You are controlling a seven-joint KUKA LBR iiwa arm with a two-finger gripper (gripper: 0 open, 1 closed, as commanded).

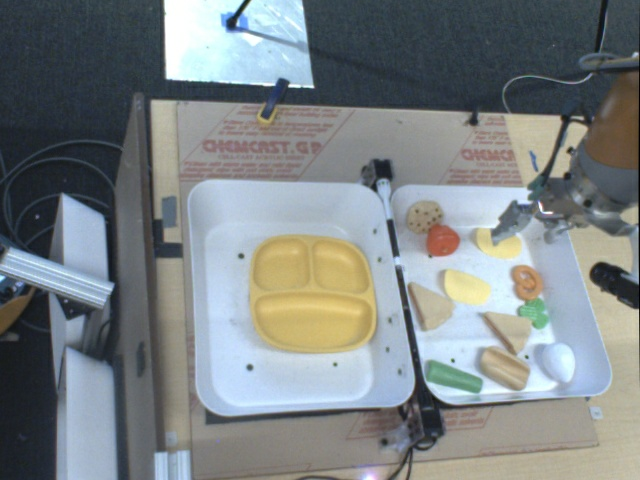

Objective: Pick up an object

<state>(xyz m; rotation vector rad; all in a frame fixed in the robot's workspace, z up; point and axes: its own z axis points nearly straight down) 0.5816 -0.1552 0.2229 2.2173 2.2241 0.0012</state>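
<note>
The right bin [592, 313] holds several toy foods: a cookie [424, 214], a red tomato [443, 239], a yellow slice [466, 286], an orange ring [527, 282], a green piece [535, 314], two tan wedges [430, 306] [508, 330], a bread roll [503, 368], a green cucumber [453, 375] and a white egg [556, 360]. My gripper [530, 225] hangs open over the bin's far right part. Its left finger [507, 221] stands just above a pale yellow piece [497, 244]. Nothing is between the fingers.
A yellow divided plate [312, 292] lies in the left bin [215, 268]. A clamp [379, 174] sits on the ridge between the bins. Cables [530, 83] trail at the back right, and a black part [615, 283] juts in at the right edge.
</note>
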